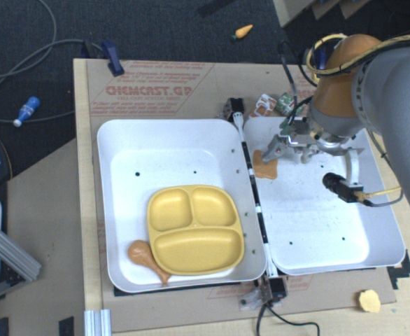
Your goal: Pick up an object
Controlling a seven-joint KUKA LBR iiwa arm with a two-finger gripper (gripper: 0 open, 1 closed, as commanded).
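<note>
A flat orange-brown toy piece (264, 167) lies in the right bin (317, 243), against its left wall near the far end. My gripper (287, 148) hangs low over that far-left part of the bin, just right of and above the piece, below the orange wrist band. In the left bin (121, 152) sits a yellow divided plate (194, 228), and a tan toy drumstick (145, 255) lies by the plate's front left corner.
Small packets and a black clip (271, 105) sit at the far edge of the right bin. A yellow chunk (368, 300) lies on the bench at the front right. A blue clamp (112, 57) grips the board's far left corner.
</note>
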